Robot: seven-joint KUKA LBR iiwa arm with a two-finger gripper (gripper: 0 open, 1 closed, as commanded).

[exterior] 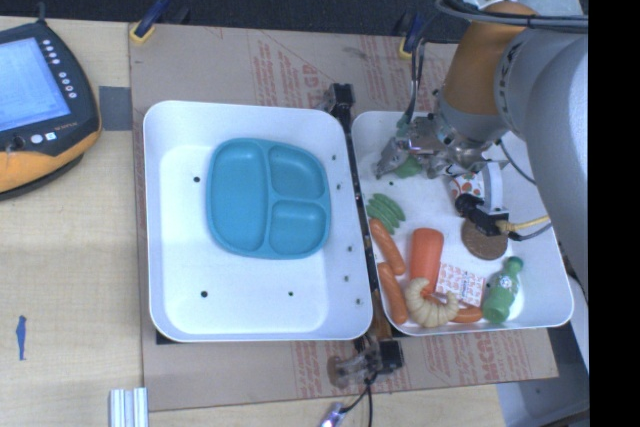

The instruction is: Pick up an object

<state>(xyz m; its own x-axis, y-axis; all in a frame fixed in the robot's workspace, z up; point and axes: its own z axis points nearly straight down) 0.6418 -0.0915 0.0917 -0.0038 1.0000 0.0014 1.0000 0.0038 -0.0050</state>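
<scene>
My gripper is down in the back left part of the right bin, under the arm's orange band. A small green thing lies right at its tip; whether it is held is unclear. In front of it, along the bin's left side, lie a green pea pod and two orange carrots. An orange-red cylinder, a beige croissant-like piece, a green bottle, a brown round disc and a white-and-red packet fill the front of the bin.
The left bin holds a teal divided plate. A tablet in an orange case lies on the bench at far left. The bins' shared wall runs just left of the gripper.
</scene>
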